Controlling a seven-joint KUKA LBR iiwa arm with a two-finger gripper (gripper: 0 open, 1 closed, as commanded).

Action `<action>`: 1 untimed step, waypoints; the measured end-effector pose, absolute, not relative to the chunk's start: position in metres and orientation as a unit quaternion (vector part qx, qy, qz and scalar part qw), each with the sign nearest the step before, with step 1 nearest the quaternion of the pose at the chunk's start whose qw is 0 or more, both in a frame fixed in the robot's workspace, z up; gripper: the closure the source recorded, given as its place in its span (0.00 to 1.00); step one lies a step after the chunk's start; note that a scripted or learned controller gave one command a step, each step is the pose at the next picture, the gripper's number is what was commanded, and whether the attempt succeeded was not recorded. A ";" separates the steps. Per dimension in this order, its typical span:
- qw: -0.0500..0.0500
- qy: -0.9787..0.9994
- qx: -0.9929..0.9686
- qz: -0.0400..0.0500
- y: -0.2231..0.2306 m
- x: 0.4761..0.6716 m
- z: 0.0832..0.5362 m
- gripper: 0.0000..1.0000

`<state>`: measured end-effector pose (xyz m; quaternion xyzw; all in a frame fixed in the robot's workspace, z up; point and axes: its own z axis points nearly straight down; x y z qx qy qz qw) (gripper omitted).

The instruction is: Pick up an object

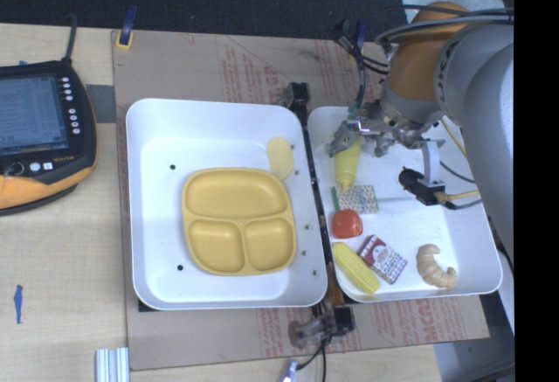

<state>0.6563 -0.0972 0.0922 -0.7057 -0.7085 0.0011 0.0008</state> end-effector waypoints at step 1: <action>0.000 -0.708 -0.706 0.000 -0.111 0.657 0.092 0.00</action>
